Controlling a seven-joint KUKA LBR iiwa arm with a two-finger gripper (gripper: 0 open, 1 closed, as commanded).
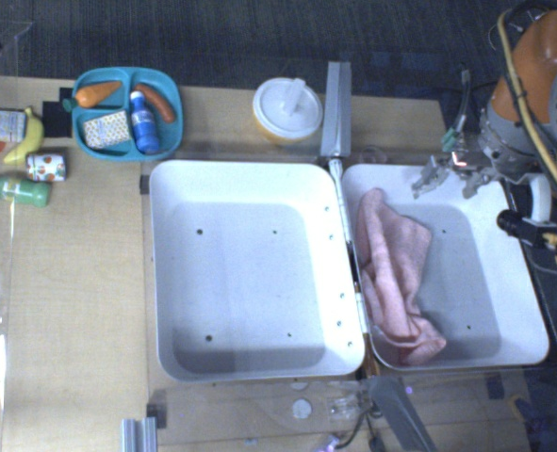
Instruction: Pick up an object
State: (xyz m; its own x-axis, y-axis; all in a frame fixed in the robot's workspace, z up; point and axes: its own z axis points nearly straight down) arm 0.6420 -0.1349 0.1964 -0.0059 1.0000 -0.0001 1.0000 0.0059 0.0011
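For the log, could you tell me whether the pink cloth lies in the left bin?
No, the pink cloth lies crumpled in the right bin.

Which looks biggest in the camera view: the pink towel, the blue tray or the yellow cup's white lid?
1. Pink towel
2. Blue tray
3. White lid
The tray lies farther from the camera, so the real sizes may differ.

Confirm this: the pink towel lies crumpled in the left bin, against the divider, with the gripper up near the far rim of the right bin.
Wrong bin. The camera view shows the pink towel crumpled in the right bin, against the divider. The gripper is indeed up near that bin's far rim.
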